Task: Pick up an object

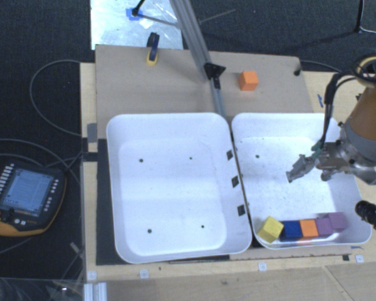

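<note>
Camera view: A tan worktop [175, 80] carries two shallow white bins side by side, the left bin [116, 187] and the right bin [282, 133]. Dark carpet surrounds the worktop. A teach pendant [24, 196] lies on the carpet to the left. One orange cube [249, 80] sits on the worktop behind the right bin. A grey pole [191, 30] slants across the back, and one yellow and blue clamp [152, 47] lies near the rear edge.

The gripper [299, 170] is over the right bin, reaching in from the right. Its opening cannot be determined, and no object is visible in it.

Five blocks lie in a row along the right bin's front wall: one yellow block [270, 229], one blue block [291, 229], one orange block [308, 228], and two purple blocks [331, 222].
</note>
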Robot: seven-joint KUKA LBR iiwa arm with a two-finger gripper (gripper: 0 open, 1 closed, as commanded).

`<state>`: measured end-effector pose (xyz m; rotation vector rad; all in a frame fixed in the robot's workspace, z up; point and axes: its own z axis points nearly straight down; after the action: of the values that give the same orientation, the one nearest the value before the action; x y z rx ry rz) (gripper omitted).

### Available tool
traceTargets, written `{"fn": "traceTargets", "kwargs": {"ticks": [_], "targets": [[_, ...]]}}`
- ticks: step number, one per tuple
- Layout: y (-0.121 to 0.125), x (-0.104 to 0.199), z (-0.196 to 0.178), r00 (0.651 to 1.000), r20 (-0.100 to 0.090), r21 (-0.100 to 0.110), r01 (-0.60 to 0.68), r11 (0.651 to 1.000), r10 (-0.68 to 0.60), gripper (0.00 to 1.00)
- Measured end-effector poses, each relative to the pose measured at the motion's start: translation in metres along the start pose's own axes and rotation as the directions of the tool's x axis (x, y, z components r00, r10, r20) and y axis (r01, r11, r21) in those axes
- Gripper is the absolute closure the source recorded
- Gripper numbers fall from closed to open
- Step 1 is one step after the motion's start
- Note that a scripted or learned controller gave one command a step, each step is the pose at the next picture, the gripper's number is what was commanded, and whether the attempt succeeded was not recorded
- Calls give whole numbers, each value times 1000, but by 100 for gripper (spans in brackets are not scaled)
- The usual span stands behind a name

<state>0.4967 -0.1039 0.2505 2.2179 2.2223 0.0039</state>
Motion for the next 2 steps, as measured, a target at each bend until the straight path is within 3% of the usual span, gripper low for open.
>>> {"fn": "traceTargets", "kwargs": {"ticks": [1,2], "targets": [[-11,40,-34,1000,-1,-4,9,1000,-9,0],[-13,-39,-27,1000,4,1,-8,1000,8,0]]}}
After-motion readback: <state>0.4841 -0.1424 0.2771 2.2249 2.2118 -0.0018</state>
